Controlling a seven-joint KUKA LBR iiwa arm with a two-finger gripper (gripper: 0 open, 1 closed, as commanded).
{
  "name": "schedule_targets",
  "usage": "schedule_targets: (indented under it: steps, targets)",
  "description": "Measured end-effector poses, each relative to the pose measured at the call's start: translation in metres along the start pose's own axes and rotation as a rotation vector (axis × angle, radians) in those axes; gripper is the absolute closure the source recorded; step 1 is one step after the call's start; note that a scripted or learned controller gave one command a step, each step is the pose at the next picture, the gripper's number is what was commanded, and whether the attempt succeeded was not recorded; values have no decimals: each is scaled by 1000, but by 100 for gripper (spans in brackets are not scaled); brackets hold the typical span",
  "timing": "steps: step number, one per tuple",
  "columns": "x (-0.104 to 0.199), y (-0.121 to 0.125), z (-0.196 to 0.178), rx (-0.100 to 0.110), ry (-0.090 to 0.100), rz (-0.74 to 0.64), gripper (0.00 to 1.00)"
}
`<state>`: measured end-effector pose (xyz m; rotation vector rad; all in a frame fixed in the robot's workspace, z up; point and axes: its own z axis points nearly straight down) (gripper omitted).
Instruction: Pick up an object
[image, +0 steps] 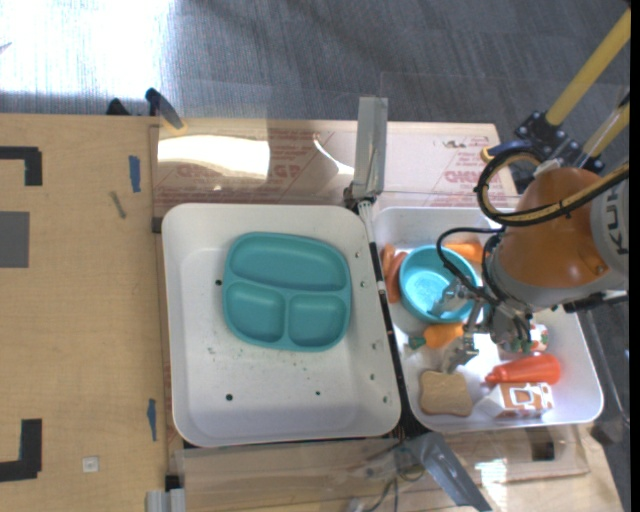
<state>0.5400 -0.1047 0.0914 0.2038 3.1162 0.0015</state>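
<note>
arm low over the crowded right bin

two white bins are seen side by side in the middle of the frame. the left bin holds a teal tray with three compartments, lying flat near its centre. the right bin is crowded with small things: a blue bowl at its upper left, an orange piece just below the bowl, a tan biscuit-like piece near the lower edge, and a red-orange toy at the lower right with a white and orange block just beneath it. a further orange thing is seen against the divider, left of the bowl.

the arm is reached in from the right of the frame, its orange band lying over the upper right part of the right bin. the gripper is placed low among the things, just beside the bowl and the orange piece. whether it is open or closed cannot be told; nothing is clearly seen to be held.

cardboard is laid across the left of the frame.
</note>
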Motion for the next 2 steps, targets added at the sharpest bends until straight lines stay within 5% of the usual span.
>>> schedule_targets:
  steps: [1,2]
  targets:
    - [-55,-5,1,2,-1,-48,0]
    - [-32,18,1,2,2,-68,0]
